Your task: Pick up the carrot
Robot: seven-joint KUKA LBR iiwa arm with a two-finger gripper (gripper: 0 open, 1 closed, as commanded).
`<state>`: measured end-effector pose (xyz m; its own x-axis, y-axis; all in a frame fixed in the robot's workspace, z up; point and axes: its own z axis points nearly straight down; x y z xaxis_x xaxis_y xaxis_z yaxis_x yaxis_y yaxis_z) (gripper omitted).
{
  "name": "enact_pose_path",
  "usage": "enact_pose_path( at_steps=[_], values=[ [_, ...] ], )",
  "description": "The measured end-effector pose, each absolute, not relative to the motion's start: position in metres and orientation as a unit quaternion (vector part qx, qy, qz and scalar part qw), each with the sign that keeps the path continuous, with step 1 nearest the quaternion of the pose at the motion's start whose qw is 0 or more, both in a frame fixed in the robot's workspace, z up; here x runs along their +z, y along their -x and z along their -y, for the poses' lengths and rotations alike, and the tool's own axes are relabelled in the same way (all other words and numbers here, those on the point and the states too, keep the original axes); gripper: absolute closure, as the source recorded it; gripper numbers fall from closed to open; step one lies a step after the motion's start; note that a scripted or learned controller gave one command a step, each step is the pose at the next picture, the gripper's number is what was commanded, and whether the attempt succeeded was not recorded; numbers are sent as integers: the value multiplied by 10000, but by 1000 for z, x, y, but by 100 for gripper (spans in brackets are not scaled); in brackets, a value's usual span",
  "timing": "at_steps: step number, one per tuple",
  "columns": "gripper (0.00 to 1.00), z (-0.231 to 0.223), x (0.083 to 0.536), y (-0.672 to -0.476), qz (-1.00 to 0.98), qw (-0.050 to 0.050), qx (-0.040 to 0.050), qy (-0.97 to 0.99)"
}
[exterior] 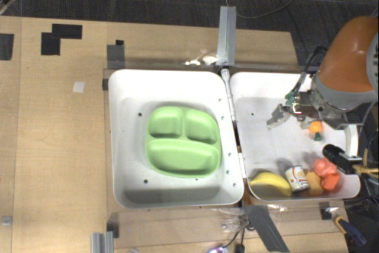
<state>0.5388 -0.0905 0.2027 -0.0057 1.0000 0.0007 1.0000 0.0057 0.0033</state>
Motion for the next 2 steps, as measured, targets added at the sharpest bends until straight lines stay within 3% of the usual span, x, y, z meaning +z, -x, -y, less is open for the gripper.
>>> enact_pose_path(
  at_steps=[1, 2],
  values=[
    [0, 149, 287, -584, -7884, 30, 17, -6152],
    [0, 142, 203, -543, -7661, 18, 13, -6427]
  ],
)
